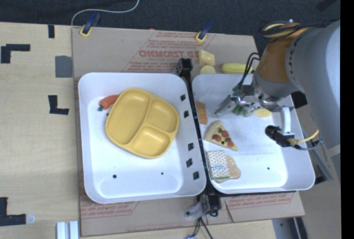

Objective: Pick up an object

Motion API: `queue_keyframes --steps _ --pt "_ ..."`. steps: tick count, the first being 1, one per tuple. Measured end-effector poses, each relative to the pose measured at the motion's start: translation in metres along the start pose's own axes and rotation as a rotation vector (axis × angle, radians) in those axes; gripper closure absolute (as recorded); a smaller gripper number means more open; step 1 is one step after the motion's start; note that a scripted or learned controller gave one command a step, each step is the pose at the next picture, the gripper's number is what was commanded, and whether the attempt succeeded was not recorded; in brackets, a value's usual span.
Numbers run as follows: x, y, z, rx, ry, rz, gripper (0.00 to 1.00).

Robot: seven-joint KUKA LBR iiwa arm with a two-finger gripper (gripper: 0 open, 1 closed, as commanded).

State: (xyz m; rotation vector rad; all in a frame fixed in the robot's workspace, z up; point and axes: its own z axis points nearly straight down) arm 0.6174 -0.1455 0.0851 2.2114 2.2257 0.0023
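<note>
My gripper (pixel 231 111) hangs low over the back half of the right bin (pixel 276 174), open, with one finger (pixel 221 110) splayed toward the bin's left side. A small green item (pixel 242 111) lies just under the gripper, and I see nothing gripped between the fingers. A pale yellow piece (pixel 263 113) sits right beside it to the right. In front of the gripper lies a pizza slice (pixel 221 136), and a cracker-like sandwich (pixel 222 166) lies nearer the front. An orange-brown piece (pixel 201 113) rests against the bin's left wall.
The left bin (pixel 99 177) bears a yellow divided plate (pixel 142 122) with an orange carrot (pixel 108 101) behind it. Behind the right bin lie a cheese block (pixel 206 57), a pale piece (pixel 207 69) and a corn cob (pixel 235 68). The grey arm (pixel 310 72) covers the right bin's right side.
</note>
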Motion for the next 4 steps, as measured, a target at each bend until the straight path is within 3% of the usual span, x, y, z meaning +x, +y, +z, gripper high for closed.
queue_keyframes --steps 1,2,3,4 --pt "-0.014 0.053 0.000 0.000 0.000 0.003 0.00" --pt "0.010 0.045 0.000 0.003 0.000 0.004 0.00" --pt "-0.022 0.027 -0.001 0.002 0.000 0.007 0.00" --pt "-0.021 0.027 -0.011 0.002 -0.002 0.004 1.00"
